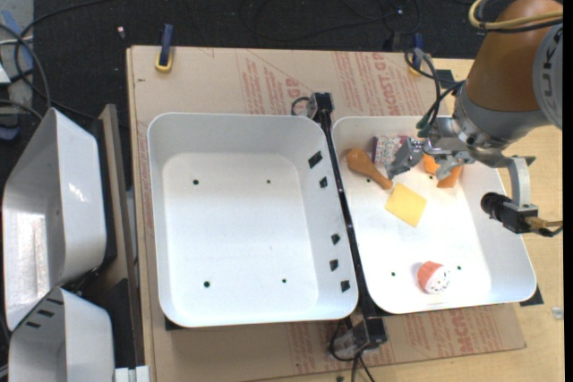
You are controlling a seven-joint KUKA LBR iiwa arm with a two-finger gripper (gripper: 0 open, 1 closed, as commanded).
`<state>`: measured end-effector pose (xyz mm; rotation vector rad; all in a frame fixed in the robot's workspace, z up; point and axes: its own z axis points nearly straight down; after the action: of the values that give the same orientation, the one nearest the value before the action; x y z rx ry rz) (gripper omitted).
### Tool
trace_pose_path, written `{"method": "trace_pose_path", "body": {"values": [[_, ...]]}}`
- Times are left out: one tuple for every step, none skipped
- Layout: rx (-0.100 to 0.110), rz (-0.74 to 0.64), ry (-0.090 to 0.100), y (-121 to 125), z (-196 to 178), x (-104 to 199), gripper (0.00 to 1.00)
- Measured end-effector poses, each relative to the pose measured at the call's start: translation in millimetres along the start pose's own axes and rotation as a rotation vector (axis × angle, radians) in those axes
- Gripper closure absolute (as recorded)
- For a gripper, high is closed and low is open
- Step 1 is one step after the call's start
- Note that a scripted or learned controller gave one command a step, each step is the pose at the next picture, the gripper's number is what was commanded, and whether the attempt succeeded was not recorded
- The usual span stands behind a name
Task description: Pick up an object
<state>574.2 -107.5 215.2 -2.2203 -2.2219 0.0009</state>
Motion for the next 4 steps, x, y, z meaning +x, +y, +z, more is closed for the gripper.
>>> {"method": "trace_pose_path", "body": {"values": [[0.0, 0.002, -0.001, -38, 126, 8, 0.0], [-0.016, -0.007, 0.0, 17, 16, 46, 0.0], [0.008, 0.007, 0.0, -41, 71, 13, 0.0], [-0.001, 0.009, -0.005, -46, 73, -67, 0.0]]}}
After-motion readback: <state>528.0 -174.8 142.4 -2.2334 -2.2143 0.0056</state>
